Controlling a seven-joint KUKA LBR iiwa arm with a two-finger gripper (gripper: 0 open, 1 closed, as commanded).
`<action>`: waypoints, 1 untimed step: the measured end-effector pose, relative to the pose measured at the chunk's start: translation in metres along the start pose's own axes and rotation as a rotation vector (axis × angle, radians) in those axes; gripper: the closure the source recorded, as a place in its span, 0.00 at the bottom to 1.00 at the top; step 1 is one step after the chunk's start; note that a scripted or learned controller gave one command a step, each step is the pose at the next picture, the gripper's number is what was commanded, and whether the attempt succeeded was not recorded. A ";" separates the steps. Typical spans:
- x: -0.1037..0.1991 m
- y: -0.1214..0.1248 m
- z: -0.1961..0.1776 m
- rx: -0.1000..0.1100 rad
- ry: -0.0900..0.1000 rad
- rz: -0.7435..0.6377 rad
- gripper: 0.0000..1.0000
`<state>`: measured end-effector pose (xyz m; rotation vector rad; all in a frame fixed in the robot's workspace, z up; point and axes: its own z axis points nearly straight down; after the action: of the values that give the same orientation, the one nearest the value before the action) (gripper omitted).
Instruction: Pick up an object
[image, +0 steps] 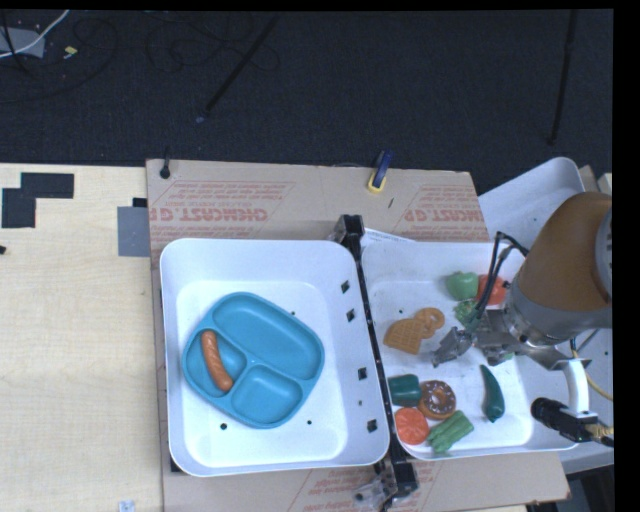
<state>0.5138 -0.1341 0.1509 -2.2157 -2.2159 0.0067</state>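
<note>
Toys in right bin (520, 425): about eight; one sausage (215, 360) on blue tray (290, 345); tool (452, 347) state unclear.

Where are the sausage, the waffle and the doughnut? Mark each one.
sausage (215, 361), camera view, middle of its length, in the blue tray's left compartment.
waffle (405, 336), camera view, centre of its top face.
doughnut (437, 399), camera view, its frosted ring.

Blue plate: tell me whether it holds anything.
Holding food: the blue plate in the left bin has a sausage lying in its left compartment.
</note>
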 end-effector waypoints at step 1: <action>0.009 -0.004 0.047 -0.002 0.000 0.000 0.00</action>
<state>0.5098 -0.1252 0.1042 -2.2170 -2.2164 0.0049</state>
